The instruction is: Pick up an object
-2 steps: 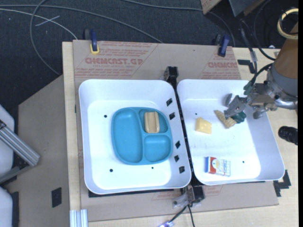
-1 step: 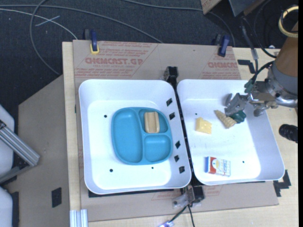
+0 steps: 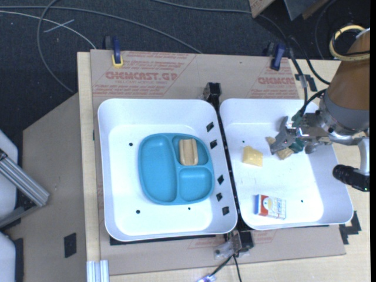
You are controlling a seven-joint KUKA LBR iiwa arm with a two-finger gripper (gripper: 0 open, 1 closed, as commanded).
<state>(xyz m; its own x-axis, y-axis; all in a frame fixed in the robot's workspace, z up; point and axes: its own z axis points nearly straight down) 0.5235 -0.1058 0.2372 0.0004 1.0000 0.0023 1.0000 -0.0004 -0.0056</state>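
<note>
My gripper (image 3: 286, 140) hangs low over the upper middle of the right bin (image 3: 329, 210), reaching in from the right. A small tan object (image 3: 285, 153) peeks out just beneath and beside it; whether it is gripped is not visible. A pale yellow wedge (image 3: 253, 155) lies on the bin floor just left of the gripper. A small red, white and blue packet (image 3: 269, 206) rests near the bin's front. In the left bin (image 3: 117, 157) sits a blue divided plate (image 3: 158, 169) with a tan block (image 3: 188, 151) in its upper right compartment.
A black divider with clips (image 3: 218, 151) runs between the two bins. The arm's grey wrist and orange band (image 3: 351, 93) overhang the right bin's far right side. Cables (image 3: 305, 81) trail over the bench behind it. Blue clamps (image 3: 117, 54) hold the cardboard base.
</note>
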